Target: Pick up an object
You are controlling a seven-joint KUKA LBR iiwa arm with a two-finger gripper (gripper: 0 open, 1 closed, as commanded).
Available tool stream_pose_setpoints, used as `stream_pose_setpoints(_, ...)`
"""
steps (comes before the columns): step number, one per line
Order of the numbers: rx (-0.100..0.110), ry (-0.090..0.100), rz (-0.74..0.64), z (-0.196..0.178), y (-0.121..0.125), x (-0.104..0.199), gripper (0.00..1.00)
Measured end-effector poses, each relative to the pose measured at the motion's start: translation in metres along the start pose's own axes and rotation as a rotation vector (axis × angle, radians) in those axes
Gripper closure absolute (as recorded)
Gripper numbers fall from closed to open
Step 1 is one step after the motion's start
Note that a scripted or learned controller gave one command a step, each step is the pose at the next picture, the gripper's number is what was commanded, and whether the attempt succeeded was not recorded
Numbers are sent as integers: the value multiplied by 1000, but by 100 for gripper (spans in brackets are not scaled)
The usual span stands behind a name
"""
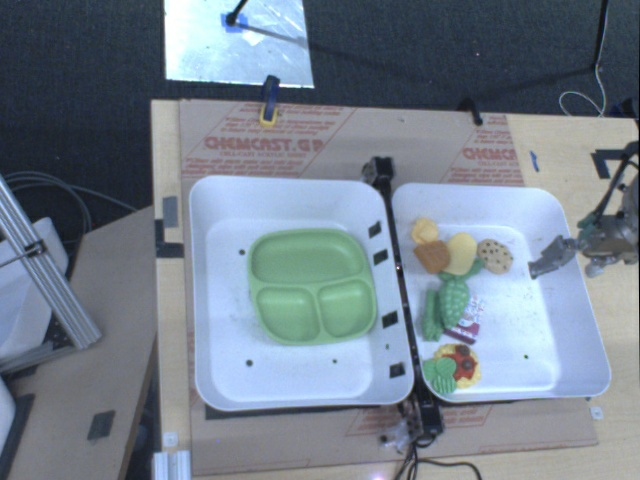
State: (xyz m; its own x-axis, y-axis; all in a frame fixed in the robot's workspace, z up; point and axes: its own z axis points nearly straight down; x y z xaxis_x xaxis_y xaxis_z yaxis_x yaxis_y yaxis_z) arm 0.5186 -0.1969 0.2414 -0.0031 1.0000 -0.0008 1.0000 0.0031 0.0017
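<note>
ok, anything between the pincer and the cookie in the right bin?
No. In the camera view, only bare white bin floor lies between the pincer and the cookie.

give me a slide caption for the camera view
Pincer poised over the right bin beside a cluster of toy food; a green divided tray sits in the left bin.

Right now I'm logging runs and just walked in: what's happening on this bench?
A robot arm reaches in from the right, its gripper over the right side of the right bin, apart from the toy food: a cookie, yellow pieces and green vegetables. Nothing is picked up. The left bin holds a green divided tray.
</note>
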Motion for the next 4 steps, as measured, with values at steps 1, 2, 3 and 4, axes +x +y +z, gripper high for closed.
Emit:
stream_pose_setpoints(1,7,5,-5,72,-19,60,0)
stream_pose_setpoints(2,0,1,-3,160,-32,96,0)
stream_pose_setpoints(3,-3,-1,2,146,-30,93,100)
stream_pose_setpoints(4,-13,0,-9,51,45,148,100)
